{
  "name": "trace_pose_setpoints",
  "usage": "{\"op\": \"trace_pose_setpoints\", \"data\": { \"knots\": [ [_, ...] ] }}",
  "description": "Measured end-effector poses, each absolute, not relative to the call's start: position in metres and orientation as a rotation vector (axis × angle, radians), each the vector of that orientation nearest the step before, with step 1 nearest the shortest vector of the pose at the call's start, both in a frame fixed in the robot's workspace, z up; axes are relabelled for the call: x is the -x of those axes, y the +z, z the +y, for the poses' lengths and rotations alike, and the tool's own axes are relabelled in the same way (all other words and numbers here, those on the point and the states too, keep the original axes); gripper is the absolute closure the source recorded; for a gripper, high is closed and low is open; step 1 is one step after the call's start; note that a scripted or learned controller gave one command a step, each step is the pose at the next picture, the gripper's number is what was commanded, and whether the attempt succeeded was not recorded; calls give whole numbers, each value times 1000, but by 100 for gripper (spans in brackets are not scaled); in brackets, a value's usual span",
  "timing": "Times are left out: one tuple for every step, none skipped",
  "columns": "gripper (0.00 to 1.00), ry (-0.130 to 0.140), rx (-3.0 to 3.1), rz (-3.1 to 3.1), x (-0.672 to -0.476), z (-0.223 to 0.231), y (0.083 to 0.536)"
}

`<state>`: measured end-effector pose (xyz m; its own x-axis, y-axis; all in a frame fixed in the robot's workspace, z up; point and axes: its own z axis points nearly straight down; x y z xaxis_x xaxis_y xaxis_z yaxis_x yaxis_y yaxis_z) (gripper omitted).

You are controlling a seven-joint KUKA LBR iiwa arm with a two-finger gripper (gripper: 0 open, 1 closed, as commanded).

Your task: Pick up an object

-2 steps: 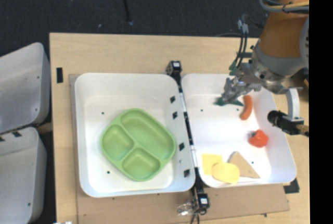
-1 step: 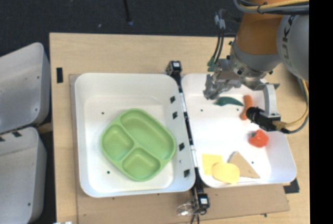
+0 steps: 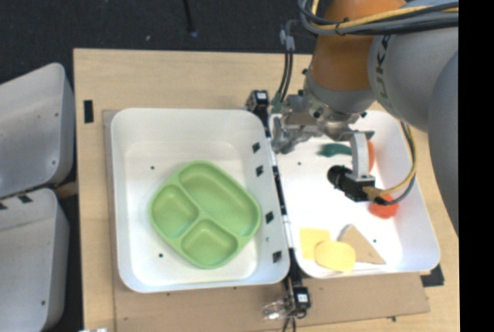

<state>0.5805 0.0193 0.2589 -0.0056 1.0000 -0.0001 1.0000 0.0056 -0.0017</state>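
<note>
You've got two bins side by side on the bench (image 3: 93, 83). In the left bin (image 3: 131, 145) a divided plate (image 3: 204, 213) lies toward the front. In the right bin (image 3: 309, 199), the arm (image 3: 351, 45) hangs over the back, and flat pieces (image 3: 333, 253) cluster together at the front edge.

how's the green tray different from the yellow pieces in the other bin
The green divided tray lies alone in the left bin; the yellow pieces lie in the right bin, beside a tan wedge. The tray is far larger, taking up much of its bin's floor, while the yellow pieces fill one front corner. The tray has three compartments; the yellow pieces look flat. Both sit away from the end effector.
</note>
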Motion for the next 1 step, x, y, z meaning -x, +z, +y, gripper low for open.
{"op": "trace_pose_setpoints", "data": {
  "knots": [
    [100,-2,2215,-2228,-584,63,256]
  ]
}}
